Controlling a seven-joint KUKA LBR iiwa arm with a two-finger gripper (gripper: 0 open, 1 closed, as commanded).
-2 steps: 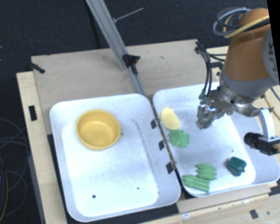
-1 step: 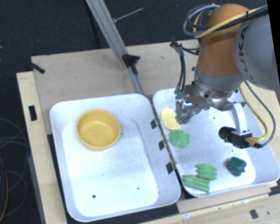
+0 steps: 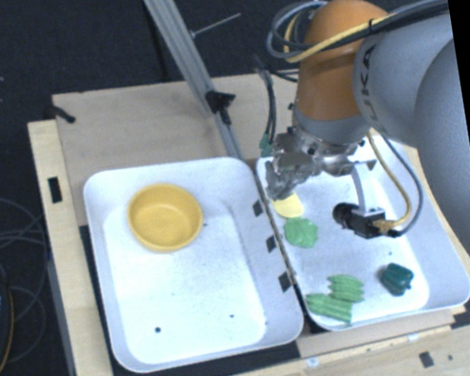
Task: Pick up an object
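The gripper (image 3: 281, 186) hangs over the right bin's (image 3: 427, 285) far-left corner, just above a pale yellow piece (image 3: 289, 208); finger opening cannot be told. Best to descend straight, centred, clear of the bin wall.

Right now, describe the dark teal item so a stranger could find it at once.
Start at the right-hand shallow white bin, the one the grey arm reaches over. Go to its near right corner: there lies a small dark teal lump. Its neighbours, the ribbed light green pieces to its left, are paler and longer.
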